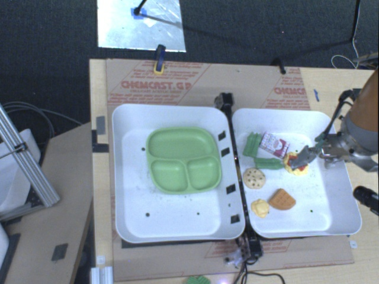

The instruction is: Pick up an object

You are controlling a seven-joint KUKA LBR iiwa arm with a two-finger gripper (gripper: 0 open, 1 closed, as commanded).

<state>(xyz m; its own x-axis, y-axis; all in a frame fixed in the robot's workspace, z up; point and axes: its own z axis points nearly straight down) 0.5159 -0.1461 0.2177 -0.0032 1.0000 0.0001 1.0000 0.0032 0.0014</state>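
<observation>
The gripper point(301, 158) sits low in the right bin point(340, 218), right at a small yellow-and-red toy point(294, 165); whether it grips I can't tell. The toy lies close beside a green piece point(267, 163), so a lift might snag that or slip.

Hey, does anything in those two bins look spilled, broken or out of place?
Nothing stands out. The green divided plate lies flat in the left bin. The toy foods, a cookie and a waffle among them, lie loose in the right bin by the pincer.
</observation>
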